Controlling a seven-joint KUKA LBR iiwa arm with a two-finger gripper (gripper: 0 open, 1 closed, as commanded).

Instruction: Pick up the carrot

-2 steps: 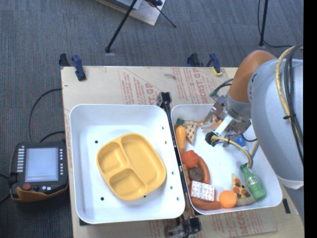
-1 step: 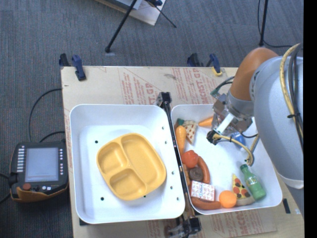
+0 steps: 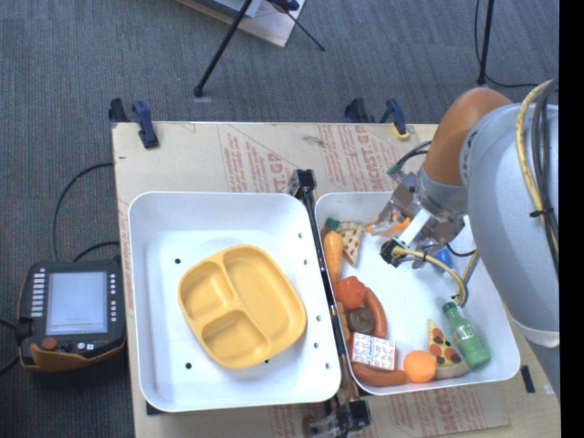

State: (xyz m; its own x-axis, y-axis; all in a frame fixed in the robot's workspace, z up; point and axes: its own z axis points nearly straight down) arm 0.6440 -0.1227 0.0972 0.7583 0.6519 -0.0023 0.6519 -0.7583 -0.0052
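Far left, on grey carpet: a handheld control pendant (image 3: pixel 71 313) with a pale screen, cabled. Next, a cardboard-topped bench (image 3: pixel 237 149) with blue clamps at its back edge. On it, the left white bin (image 3: pixel 151 217), with a yellow three-compartment plate (image 3: pixel 241 305) lying flat near its middle. Just beside it, the right white bin (image 3: pixel 497 322), with toy food crowded along its left wall and front. At its left wall, towards the back: the carrot (image 3: pixel 333 253), orange with a green top, lying lengthwise against the divider, touching a pale wedge-shaped item on its right. In front of the carrot: a red tomato (image 3: pixel 349 291), a curved sausage (image 3: pixel 374 310), a small red-and-white patterned box (image 3: pixel 373 350). Along the front: an orange ball (image 3: pixel 420 367), a pizza slice (image 3: pixel 443 347), a green bottle (image 3: pixel 465 335). Above the back of the right bin: the gripper (image 3: pixel 394 224), right of the carrot and apart from it, nothing seen between its fingers; fingers too cluttered with cables to tell spread or pressed together. Far right: the grey arm with orange band.
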